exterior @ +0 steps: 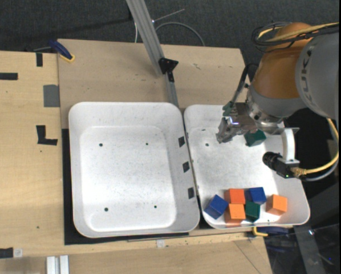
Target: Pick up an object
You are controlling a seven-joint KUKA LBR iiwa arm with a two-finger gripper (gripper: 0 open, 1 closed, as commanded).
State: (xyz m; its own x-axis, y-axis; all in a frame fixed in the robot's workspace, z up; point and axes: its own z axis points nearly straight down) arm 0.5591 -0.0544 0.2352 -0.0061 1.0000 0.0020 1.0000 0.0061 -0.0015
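arm cut off at right; claw blurred.

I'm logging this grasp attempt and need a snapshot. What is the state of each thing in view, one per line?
gripper: raised over the upper part of the right bin, nothing seen between its fingers.
green object: beside the gripper, partly hidden by the wrist; held or resting, cannot tell.
blocks: blue, orange and green, clustered at the right bin's near edge.
right bin: holds the blocks.
left bin: sits beside the right bin.
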